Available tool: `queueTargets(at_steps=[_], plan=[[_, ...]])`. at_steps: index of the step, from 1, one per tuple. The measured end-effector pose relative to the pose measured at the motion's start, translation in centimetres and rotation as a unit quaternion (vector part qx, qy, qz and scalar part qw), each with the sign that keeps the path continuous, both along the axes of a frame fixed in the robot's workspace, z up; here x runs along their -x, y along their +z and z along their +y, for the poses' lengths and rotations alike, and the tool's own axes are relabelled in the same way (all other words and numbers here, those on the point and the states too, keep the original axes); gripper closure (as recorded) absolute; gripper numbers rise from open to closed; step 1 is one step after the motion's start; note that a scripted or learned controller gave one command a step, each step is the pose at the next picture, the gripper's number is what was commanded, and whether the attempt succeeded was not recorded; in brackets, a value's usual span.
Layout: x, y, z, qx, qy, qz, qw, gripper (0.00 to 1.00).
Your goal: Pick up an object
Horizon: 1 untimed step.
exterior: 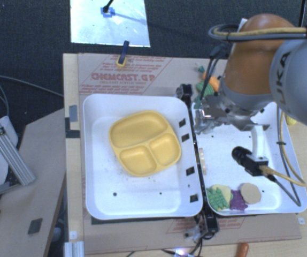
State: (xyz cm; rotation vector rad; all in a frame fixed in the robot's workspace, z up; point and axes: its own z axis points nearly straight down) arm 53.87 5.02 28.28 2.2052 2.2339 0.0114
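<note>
Operator: Report the bin contents.

Inspector: Two white bins sit side by side on the bench [46, 138]. The left bin [97, 159] carries one yellow divided plate [144, 142] with three compartments, lying flat near the bin's centre and slightly toward the far wall. The right bin [223, 162] carries a small green plate [215, 198] in its near left corner. On that plate rest a yellow piece [222, 191], a green piece [221, 200] and a purple piece [238, 201], all touching one another. A tan round piece [250, 193] lies at the plate's right edge, touching the purple piece.

Operator: Any further objects?

Inspector: Orange and green items [207, 85] show at the far left corner of the right bin, partly hidden by the arm; their form cannot be told.

Operator: Arm position?

Inspector: The arm [271, 58] reaches in from the right and sits over the far part of the right bin. The gripper [209, 116] is next to the divider between the bins.

Operator: Finger state?

Inspector: Cannot be determined. The wrist body covers that area.

Operator: Is any object held?

Inspector: No object is visible in the gripper.
</note>
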Motion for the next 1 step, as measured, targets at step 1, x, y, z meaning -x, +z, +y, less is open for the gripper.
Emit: queueTargets(at_steps=[1], plan=[[4.00,-0.89,-3.39,0.0019,-0.008,0.004,1.0000,1.00]])
